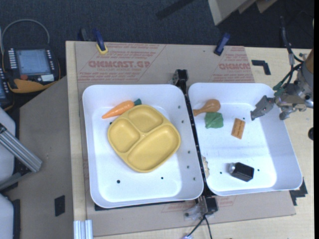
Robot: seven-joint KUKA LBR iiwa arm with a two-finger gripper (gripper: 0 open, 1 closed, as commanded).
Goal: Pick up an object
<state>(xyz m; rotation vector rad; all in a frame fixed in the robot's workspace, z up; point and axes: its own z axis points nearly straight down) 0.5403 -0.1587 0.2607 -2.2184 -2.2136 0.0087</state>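
Half-cropped arm (304,91) at right edge, tool (271,108) fingers seemingly apart over right bin (286,148), clasping nothing.

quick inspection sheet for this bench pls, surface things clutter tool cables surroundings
surface: cardboard-topped bench bearing left bin and right bin
job's things: left bin: yellow divided plate, toy carrot; right bin: tan drumstick, green piece, orange block, black object
clutter: nothing seen
tool: above right bin's right rim, holding nothing
cables: one at front edge
surroundings: pendant at left
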